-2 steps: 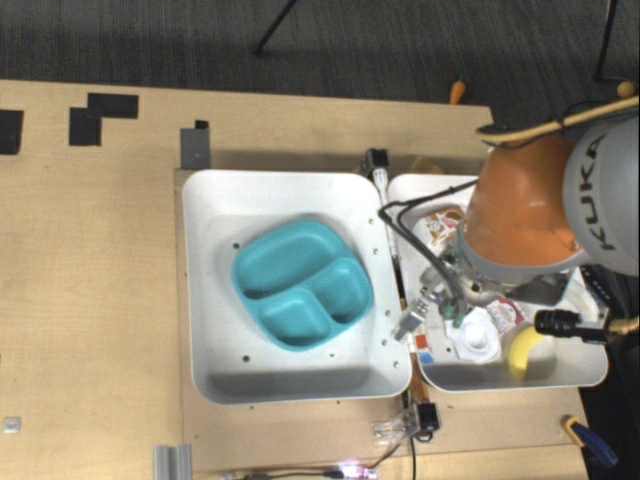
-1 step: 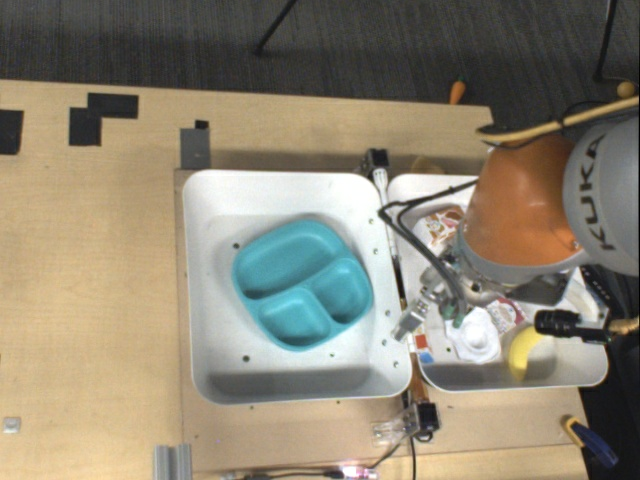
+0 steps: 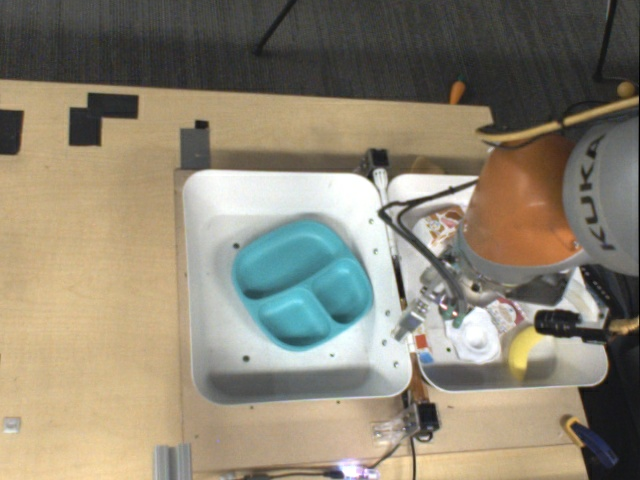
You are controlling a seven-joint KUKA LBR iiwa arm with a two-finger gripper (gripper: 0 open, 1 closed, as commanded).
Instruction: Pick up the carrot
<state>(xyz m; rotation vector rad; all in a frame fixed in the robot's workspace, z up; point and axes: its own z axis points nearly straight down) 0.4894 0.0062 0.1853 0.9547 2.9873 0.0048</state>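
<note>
My gripper (image 3: 425, 313) hangs low over the left part of the right bin (image 3: 560, 373), close to the wall shared with the left bin (image 3: 200, 268). The orange band and grey wrist of the arm (image 3: 525, 213) cover most of the right bin from above. Just right of the gripper lie a white rounded object (image 3: 476, 338) and a yellow item (image 3: 521, 353). A printed packet (image 3: 441, 230) peeks out at the bin's back left, under black cables.
A teal divided plate (image 3: 300, 283) lies tilted in the middle of the left bin. Black cables (image 3: 420, 208) run from the bins' back edge to the wrist. Bare wooden bench (image 3: 90, 298) stretches to the left.
</note>
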